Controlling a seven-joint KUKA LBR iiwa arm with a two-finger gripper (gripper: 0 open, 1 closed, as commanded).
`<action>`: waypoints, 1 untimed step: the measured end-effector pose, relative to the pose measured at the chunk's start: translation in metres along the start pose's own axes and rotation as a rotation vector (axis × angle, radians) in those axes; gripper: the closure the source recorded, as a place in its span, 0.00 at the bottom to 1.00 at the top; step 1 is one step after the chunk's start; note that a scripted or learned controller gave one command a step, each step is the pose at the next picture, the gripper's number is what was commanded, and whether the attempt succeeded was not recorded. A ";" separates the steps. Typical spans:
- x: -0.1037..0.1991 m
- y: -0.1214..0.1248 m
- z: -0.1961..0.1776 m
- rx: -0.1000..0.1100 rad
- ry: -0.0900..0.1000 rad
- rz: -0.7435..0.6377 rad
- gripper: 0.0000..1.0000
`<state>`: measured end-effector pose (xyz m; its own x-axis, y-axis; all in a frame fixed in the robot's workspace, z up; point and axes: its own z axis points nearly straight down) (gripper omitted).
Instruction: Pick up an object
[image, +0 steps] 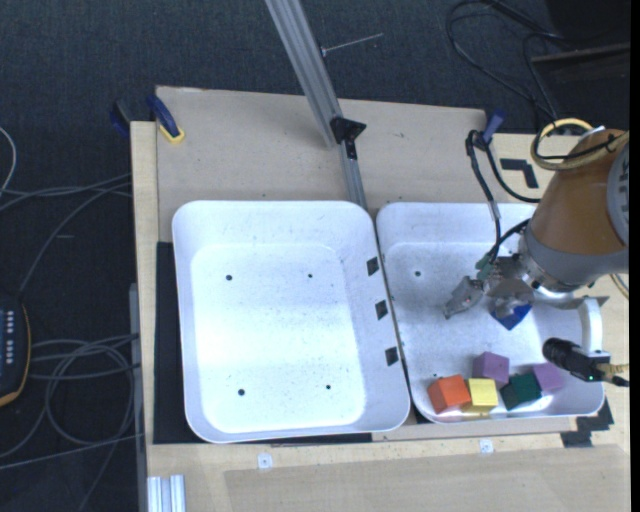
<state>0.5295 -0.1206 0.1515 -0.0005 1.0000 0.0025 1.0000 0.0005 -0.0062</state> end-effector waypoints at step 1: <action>0.000 0.002 -0.014 -0.008 -0.001 -0.001 1.00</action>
